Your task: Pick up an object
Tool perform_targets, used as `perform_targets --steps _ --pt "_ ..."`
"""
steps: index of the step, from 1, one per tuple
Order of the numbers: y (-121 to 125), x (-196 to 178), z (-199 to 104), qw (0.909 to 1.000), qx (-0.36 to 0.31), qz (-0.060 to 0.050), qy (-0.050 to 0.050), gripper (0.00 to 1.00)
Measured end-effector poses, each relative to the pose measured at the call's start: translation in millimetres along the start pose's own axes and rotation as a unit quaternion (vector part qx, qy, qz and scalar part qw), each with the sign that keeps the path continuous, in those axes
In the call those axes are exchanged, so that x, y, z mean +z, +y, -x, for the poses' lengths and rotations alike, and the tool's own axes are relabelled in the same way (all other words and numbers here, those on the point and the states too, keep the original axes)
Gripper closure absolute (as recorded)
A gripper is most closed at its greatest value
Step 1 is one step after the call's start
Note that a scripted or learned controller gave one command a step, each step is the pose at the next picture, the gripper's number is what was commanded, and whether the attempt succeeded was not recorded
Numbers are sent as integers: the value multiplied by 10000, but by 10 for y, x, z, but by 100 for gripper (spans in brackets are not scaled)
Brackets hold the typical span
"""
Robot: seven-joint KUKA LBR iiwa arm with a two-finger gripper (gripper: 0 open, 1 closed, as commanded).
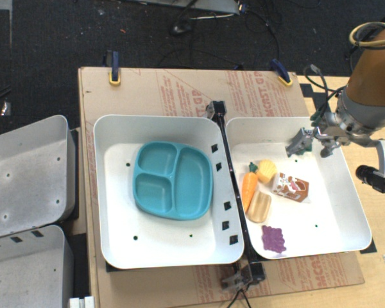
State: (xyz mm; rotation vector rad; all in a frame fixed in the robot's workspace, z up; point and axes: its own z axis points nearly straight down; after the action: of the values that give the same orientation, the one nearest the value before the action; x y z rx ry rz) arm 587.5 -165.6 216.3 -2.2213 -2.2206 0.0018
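a robotics lab: clamped cardboard bench (179, 88), loose cables (256, 18), dark carpet floor (45, 37).

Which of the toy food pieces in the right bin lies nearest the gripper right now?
The brown-and-white carton. It lies just below the gripper, further right than the yellow piece, carrot, tan piece and purple grapes.

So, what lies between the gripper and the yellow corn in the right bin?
Only bare white bin floor lies between the gripper and the corn, in the camera view.
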Motion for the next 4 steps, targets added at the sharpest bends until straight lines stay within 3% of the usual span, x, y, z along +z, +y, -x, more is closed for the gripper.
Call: perform_targets --steps 2,3,4 --pt "-25 1084 82 10000 5 -5 1 0" --pt "-15 956 78 10000 1 14 -2 100" --pt "49 332 64 10000 -14 37 -8 100"
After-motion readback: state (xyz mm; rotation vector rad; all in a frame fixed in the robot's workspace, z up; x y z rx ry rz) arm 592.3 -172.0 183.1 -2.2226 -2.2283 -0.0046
